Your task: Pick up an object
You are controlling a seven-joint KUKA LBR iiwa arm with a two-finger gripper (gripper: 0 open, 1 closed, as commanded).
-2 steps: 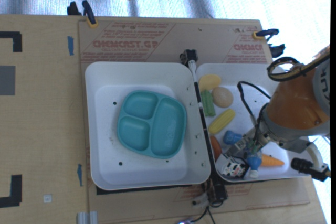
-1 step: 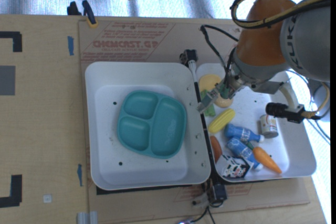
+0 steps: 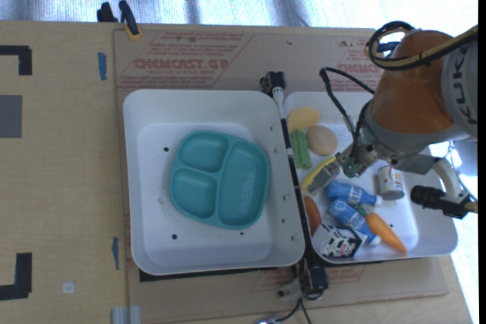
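- Reaching in from the right, the arm (image 3: 425, 87) hangs over the right bin (image 3: 437, 239), its orange band above the wrist covering much of the bin's upper part.
- The gripper (image 3: 345, 163) sits low over the bin's left half, just above a yellow bar (image 3: 319, 174) and close to a blue bottle (image 3: 353, 193). I cannot tell from this view whether it is released or clenched, or whether it touches the bar.
- No object can be seen lifted clear of the bin floor.
- The yellow bar lies at a slant, its grey end pointing toward the divider between the bins.
- Right bin contents: a lemon (image 3: 304, 117) at the top left, a tan egg (image 3: 322, 139) just beside it, a green pod (image 3: 301, 149) along the left wall, and a second blue bottle (image 3: 349, 218) below the first.
- Also there: a carrot (image 3: 385, 233) near the lower right, a white can (image 3: 391, 182) just beside the arm, a black-and-white toy (image 3: 339, 243) at the bottom, and an orange-red piece (image 3: 312, 215) against the left wall.
- The left bin (image 3: 144, 163) holds a teal tray (image 3: 220, 180) with three compartments, lying flat near the middle.
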